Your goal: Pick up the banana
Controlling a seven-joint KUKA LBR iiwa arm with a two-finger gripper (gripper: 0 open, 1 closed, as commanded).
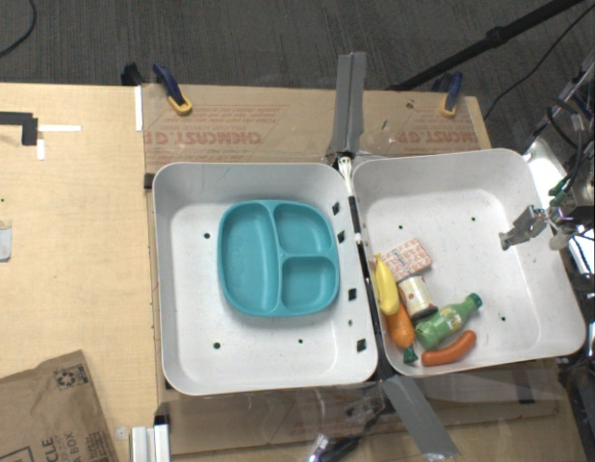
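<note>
The yellow banana [385,287] lies in the right bin [452,186], against its left wall, pointing toward the front. An orange carrot [400,330] touches the banana's near end and a brown can [417,296] lies right beside it. My gripper [527,227] hangs over the right side of the same bin, well to the right of the banana and a little farther back. I see nothing held in it.
A pink box [405,258], a green bottle [448,320] and a red sausage-shaped toy [449,349] crowd around the banana. A teal divided plate [278,258] lies in the left bin [182,258]. The right bin's back half is bare white floor.
</note>
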